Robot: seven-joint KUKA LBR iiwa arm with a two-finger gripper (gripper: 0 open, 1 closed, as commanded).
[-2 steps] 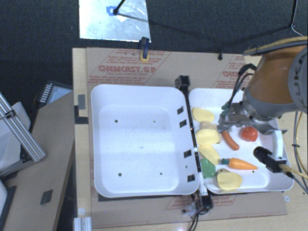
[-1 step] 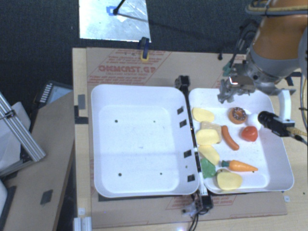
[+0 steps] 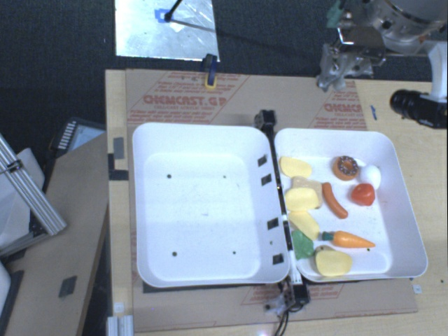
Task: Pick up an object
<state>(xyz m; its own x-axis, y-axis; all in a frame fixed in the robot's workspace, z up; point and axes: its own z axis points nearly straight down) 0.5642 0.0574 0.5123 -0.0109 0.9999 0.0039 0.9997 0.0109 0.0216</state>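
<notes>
Gripper [image 3: 334,75] hangs above the desk's [image 3: 119,103] far edge, past the right bin's [image 3: 402,208] far rim; cannot tell how its fingers stand; they hold nothing. In the right bin: doughnut [image 3: 346,167], tomato [image 3: 362,194], sausage [image 3: 334,200], carrot [image 3: 348,240], yellow pieces along its left wall. Left bin [image 3: 203,201] alongside.
</notes>
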